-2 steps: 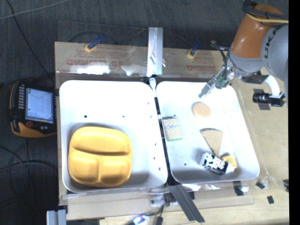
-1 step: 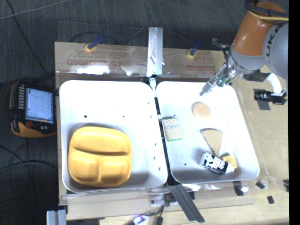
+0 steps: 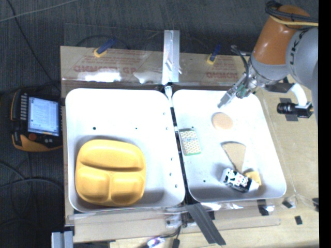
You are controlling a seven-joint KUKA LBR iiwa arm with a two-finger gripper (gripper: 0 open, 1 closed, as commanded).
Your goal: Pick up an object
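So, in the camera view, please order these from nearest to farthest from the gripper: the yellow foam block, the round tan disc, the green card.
From the gripper:
1. Round tan disc, right bin, just below it.
2. Green card, right bin's left edge.
3. Yellow foam block, left bin, far corner.

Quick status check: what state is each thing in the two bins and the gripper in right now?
Gripper: above the right bin's far edge, nothing visibly held.
Yellow block: lying in the left bin, untouched.
Round tan disc: flat in the right bin.
Tan wedge: flat, near the small box.
Patterned card: flat by the divider.
Small box: lying on its side.
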